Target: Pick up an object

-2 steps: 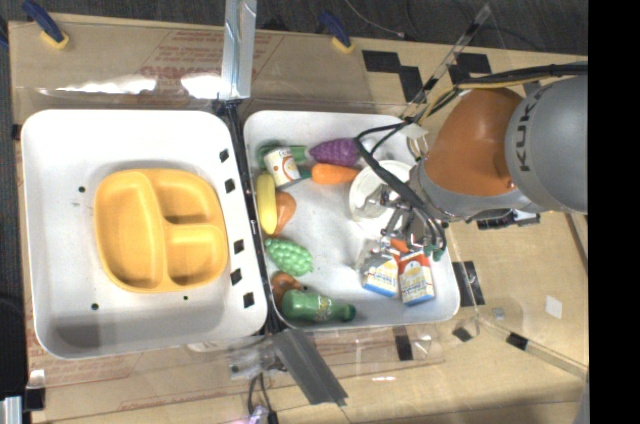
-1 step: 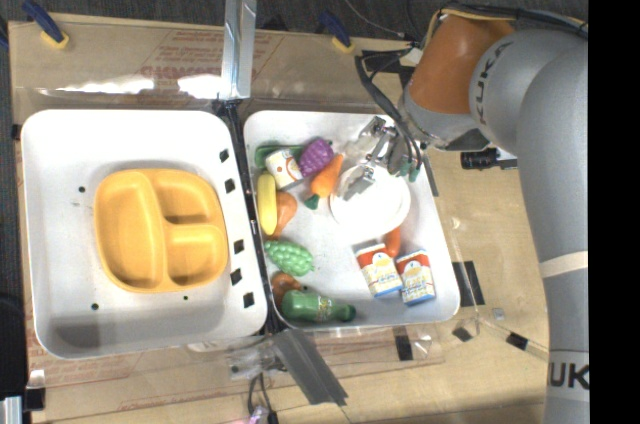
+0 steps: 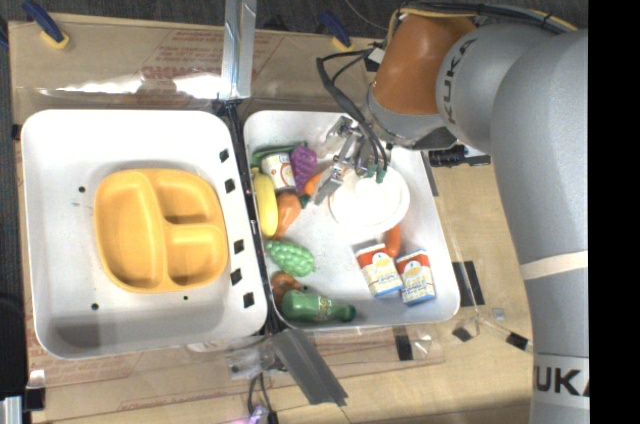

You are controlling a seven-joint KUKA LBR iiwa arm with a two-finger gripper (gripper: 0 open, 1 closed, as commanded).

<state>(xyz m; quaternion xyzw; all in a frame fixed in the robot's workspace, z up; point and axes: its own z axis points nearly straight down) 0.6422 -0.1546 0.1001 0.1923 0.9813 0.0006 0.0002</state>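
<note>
Looming largest and highest toward the camera, the grey KUKA arm (image 3: 520, 142) is reaching in from the right, its orange band (image 3: 420, 62) sitting above the wrist, and the pincer (image 3: 345, 167) is hanging low over the upper middle of the right bin (image 3: 445, 282). Whether the pincer is open or closed I cannot tell, and nothing is showing between its tips. Below it a white plate (image 3: 375, 202) is lying, with a purple grape bunch (image 3: 303, 160) and an orange carrot (image 3: 313, 182) just beside the tips. Along the divider a yellow banana (image 3: 266, 204), a green bumpy fruit (image 3: 290, 258) and a green bottle (image 3: 315, 308) are lining up; two small cartons (image 3: 395, 274) are sitting lower right. In the left bin (image 3: 60, 312) a yellow divided tray (image 3: 160, 227) is resting. Judging by this, the approach is under way; the next move is calling for settling on one toy, likely carrot or grapes, and closing squarely.
</note>
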